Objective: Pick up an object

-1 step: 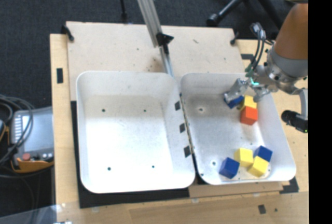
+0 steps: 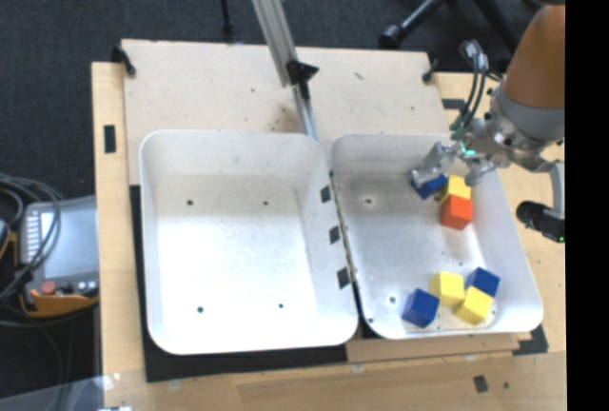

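Gripper (image 2: 445,164) low in right bin (image 2: 381,238), upper part; finger spread cannot be told. A blue block (image 2: 429,184) sits at its tip, touching or just beside; grip unclear. Yellow block (image 2: 459,186) and orange block (image 2: 457,210) just right. Far rim near. Four blocks (image 2: 449,294) cluster at front edge. Left bin (image 2: 238,238) alongside.

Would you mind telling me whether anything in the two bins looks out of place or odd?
Nothing stands out. All blocks lie inside the right bin: a blue block beside the tool, a yellow block and an orange block nearby.
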Robot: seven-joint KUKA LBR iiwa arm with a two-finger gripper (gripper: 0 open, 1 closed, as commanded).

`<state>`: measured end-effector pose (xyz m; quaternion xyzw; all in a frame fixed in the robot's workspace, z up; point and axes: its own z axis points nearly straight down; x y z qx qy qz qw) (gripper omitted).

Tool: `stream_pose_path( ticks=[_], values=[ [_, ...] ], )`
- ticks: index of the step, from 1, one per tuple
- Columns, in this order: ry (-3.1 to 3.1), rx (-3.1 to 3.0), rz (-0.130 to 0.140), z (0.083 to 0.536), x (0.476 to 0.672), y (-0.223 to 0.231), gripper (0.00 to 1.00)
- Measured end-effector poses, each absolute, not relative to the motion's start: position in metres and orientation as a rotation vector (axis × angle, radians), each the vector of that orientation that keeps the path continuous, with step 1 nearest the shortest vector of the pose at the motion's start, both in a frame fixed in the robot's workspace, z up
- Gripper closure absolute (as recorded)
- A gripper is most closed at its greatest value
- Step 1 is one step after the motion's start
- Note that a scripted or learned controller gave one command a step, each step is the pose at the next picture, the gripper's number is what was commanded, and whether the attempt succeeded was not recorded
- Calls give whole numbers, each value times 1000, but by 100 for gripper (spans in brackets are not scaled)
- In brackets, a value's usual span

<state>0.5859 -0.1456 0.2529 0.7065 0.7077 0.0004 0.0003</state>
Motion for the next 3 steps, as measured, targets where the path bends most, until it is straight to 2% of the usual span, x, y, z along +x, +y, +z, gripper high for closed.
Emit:
stream_pose_path(
  ticks=[1,3],
  values=[
    [2221,2224,-6,211,587,-147,0],
    [2218,2222,-2,97,584,-148,0]
  ],
)
